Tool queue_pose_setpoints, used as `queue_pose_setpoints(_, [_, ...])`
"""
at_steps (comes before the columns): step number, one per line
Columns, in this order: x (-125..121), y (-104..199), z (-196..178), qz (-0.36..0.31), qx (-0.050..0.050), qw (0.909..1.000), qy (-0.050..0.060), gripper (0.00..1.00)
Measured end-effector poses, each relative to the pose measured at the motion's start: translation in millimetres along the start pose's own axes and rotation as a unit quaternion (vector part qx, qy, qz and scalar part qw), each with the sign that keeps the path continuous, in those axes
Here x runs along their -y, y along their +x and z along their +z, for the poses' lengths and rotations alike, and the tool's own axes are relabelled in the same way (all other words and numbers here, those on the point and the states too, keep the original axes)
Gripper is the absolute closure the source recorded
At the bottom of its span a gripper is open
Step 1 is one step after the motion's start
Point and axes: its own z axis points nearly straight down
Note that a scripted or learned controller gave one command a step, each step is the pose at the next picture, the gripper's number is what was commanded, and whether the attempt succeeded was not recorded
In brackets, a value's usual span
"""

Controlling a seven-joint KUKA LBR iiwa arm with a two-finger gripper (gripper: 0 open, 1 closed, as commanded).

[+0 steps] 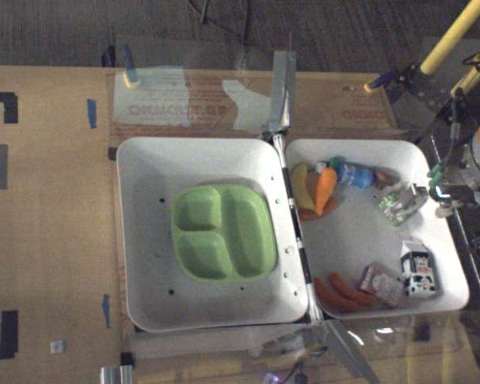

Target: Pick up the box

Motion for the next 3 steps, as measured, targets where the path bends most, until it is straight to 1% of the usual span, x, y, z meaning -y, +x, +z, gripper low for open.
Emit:
queue_pose_setpoints(1, [33, 6, 131, -0.03, 0.001, 0.9996, -0.002, 0.0])
queue_pose_setpoints(2, [32, 3, 121, -0.026, 0.001, 0.9996, -0.004, 1.0])
queue_pose_setpoints(3, [32, 3, 121, -0.026, 0.002, 0.9996, -0.004, 0.0])
